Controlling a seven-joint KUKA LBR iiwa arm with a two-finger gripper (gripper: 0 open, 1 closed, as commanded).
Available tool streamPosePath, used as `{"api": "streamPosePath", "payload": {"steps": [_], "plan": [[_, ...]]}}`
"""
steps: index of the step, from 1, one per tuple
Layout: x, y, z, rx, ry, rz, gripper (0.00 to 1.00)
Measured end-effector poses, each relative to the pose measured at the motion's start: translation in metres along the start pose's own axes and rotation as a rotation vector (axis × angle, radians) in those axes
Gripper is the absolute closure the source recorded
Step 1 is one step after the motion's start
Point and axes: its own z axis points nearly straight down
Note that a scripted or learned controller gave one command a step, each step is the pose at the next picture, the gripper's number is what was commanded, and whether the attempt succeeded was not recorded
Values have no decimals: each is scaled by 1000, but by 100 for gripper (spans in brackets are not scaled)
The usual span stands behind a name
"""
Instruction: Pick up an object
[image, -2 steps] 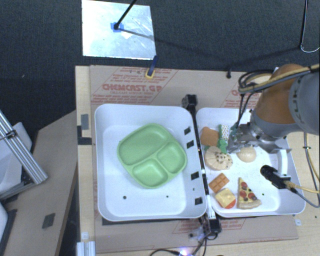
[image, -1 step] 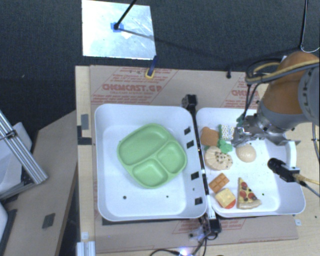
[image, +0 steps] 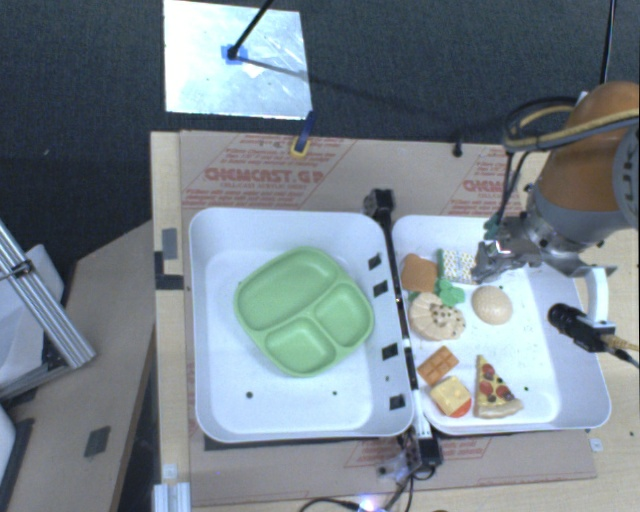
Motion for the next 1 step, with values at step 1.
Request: {"api": "streamPosePath", "payload": {"steps": [1], "plan": [[52,1,-7,2,2,-5,100]]}}
